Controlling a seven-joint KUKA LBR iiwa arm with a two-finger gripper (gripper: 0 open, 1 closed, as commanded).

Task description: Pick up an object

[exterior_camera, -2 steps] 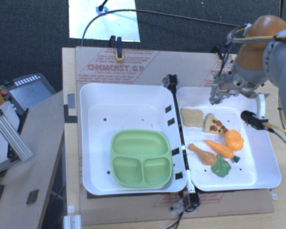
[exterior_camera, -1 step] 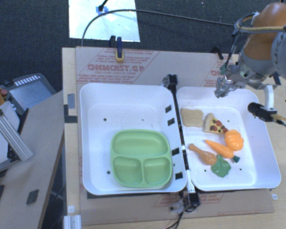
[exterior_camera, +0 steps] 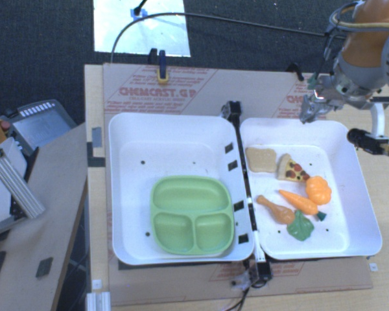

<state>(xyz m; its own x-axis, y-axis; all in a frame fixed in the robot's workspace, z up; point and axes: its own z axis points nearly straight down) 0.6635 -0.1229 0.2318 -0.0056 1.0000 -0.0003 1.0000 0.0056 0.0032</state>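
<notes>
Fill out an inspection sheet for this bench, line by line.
Surface: two shallow white plastic bins, left bin and right bin, on a printed cardboard sheet.
Job's things: in the right bin, a tan bread slice, pizza wedge, small orange pumpkin, orange carrot, brown drumstick, green leafy piece.
Clutter: light green divided plastic tray in the left bin.
Grippers: hand above the right bin's far rim, holding nothing visible.
Cables: black cable across the dark floor.
Surroundings: yellow clamp, silver sheet.
</notes>
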